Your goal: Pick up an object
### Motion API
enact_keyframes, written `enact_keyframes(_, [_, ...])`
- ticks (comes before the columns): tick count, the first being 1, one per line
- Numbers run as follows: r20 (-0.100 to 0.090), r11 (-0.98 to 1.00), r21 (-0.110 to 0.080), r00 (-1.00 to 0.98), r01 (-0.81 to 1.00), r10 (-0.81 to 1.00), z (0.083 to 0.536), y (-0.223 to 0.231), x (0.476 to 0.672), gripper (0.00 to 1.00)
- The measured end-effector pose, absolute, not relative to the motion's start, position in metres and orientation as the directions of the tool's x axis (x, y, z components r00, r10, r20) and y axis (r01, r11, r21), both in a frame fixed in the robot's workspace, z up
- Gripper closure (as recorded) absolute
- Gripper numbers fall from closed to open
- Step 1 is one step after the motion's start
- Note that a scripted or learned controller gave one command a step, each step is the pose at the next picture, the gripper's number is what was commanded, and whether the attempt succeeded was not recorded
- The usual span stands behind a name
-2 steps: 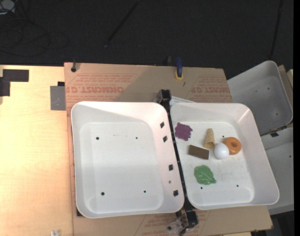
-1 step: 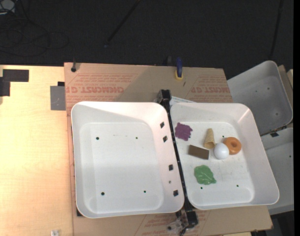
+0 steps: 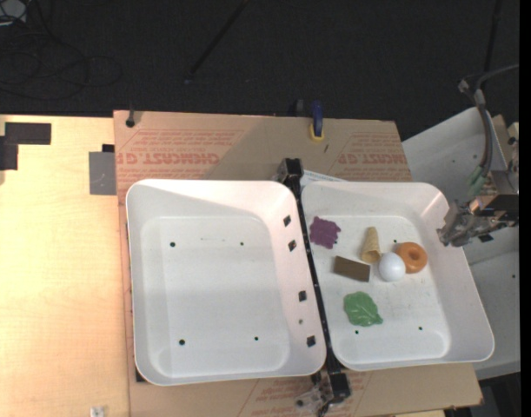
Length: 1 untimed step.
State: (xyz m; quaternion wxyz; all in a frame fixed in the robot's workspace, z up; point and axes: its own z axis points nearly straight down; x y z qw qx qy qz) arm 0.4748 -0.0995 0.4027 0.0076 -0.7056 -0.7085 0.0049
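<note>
The gripper [image 3: 452,230] waits at the right bin's [image 3: 461,337] edge (I cannot tell how it is set), and the white ball [image 3: 392,268] touches the orange ring [image 3: 411,256] and brown block [image 3: 352,268], so a grab may bump them or slip off.

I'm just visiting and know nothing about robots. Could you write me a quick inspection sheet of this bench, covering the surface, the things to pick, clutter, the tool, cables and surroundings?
Surface: two shallow white bins side by side, left bin and right bin, on cardboard over a wooden bench.
Job's things: all in the right bin: purple piece, tan cone, brown block, white ball touching an orange ring, green piece.
Clutter: nothing seen.
Tool: tool at the right bin's right rim, nothing seen in it; too blurred to judge its state.
Cables: dark wires on the floor, top left.
Surroundings: dark floor behind; blue clamp at the cardboard's far edge.
</note>
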Motion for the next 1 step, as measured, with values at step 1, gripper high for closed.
enact_keyframes(1, [-0.004,-0.002,0.01,0.002,1.0,1.0,0.5226,-0.138,0.4761,1.0])
